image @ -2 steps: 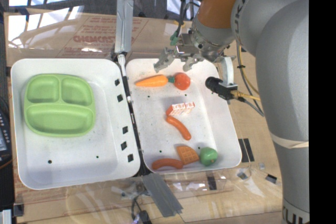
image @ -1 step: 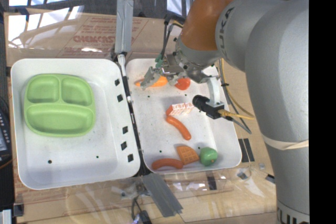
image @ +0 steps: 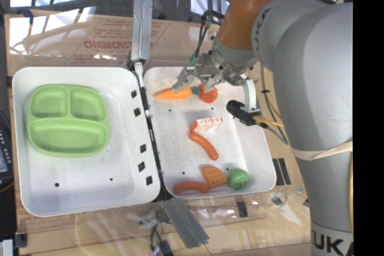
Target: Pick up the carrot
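Note:
The carrot (image: 173, 93), orange with a green top, lies at the far left of the right bin (image: 255, 147), close to the bin's back wall. My gripper (image: 195, 86) hangs just over the carrot's green end, open, with one finger (image: 182, 78) on the carrot's far side and the other by a small red item (image: 208, 95). The fingers straddle the carrot's thick end without closing on it. The wrist hides part of the carrot's leafy end.
The right bin also holds a red and white packet (image: 207, 124), an orange-red sausage (image: 204, 145), a second sausage (image: 191, 187), an orange wedge (image: 213, 176) and a green fruit (image: 238, 177). A green divided plate (image: 67, 120) lies in the left bin (image: 90, 183).

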`<action>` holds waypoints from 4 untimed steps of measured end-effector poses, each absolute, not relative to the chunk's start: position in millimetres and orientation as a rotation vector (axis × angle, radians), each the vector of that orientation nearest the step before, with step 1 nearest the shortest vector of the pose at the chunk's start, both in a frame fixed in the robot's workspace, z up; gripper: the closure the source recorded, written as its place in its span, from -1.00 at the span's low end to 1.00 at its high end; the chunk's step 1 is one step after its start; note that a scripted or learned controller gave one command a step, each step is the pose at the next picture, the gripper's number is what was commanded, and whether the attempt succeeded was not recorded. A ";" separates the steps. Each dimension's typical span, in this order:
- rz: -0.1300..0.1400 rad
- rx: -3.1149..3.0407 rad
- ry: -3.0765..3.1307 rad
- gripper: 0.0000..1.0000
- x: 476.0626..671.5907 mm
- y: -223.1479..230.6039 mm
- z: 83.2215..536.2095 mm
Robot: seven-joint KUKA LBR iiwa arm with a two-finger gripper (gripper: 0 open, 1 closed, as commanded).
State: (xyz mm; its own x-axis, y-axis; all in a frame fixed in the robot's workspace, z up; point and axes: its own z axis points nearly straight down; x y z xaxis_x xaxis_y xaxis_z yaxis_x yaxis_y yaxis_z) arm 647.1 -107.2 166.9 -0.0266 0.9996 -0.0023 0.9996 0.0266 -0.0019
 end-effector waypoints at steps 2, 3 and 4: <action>-0.001 2.436 1.981 -1.00 657.2 -133.8 148.3; 0.000 2.565 1.818 -1.00 644.2 -121.4 93.2; 0.000 2.483 1.924 -1.00 657.1 -192.6 138.8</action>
